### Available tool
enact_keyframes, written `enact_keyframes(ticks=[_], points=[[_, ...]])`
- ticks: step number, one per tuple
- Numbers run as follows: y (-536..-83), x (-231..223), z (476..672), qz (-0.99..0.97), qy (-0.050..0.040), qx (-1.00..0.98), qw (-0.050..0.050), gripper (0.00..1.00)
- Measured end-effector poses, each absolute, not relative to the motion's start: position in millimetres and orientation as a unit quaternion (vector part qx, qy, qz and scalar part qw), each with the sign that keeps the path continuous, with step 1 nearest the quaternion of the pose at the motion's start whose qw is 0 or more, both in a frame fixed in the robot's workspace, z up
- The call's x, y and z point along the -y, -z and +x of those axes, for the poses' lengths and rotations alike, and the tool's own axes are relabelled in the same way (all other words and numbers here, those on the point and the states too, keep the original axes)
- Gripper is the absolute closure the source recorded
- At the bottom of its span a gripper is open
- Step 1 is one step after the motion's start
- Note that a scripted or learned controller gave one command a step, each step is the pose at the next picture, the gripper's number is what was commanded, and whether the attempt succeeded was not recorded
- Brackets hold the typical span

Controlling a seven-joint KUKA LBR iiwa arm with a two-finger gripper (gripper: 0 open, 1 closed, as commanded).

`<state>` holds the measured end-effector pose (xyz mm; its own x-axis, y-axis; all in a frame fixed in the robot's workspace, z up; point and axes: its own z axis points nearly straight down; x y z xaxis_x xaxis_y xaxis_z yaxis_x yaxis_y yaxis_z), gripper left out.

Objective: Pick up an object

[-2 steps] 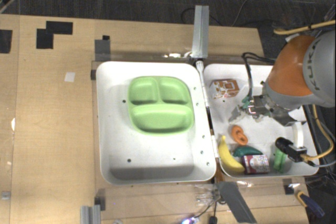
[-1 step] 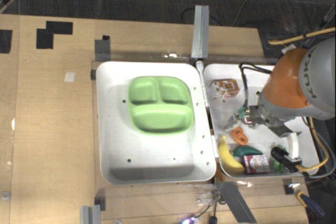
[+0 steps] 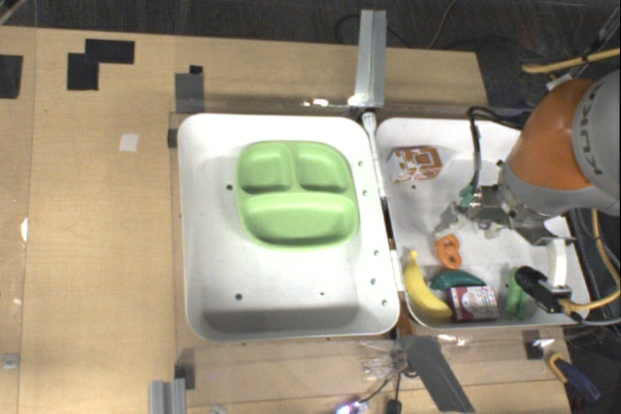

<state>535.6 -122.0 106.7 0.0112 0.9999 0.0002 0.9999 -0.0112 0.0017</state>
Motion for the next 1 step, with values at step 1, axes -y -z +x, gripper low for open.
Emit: enact_keyframes(ticks=[1], points=[[-91.1, 123.0, 535.4, 0.748, -0.0051, -0.664, 0.004, 0.0]])
